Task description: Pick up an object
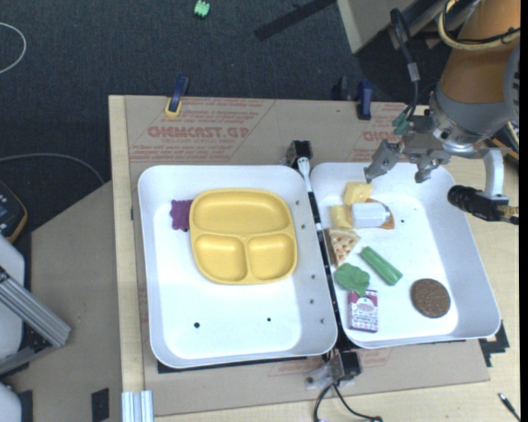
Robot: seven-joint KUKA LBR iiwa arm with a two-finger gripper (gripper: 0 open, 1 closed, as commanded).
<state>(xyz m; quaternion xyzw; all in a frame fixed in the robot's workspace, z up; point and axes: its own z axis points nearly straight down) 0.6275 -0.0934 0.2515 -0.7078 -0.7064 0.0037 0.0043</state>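
Camera view: yellow tray [243, 235] in left bin [157, 272]

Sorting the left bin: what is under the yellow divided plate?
A purple object pokes out from beneath the yellow divided plate's left edge in the left bin. How far it reaches underneath is covered.

Bench on dark carpet

Brown board [247, 124] tops the bench, held by a yellow clamp [174, 103] and a blue clamp [364, 97]; dark carpet [99, 49] around; green scrap [201, 9] on it.
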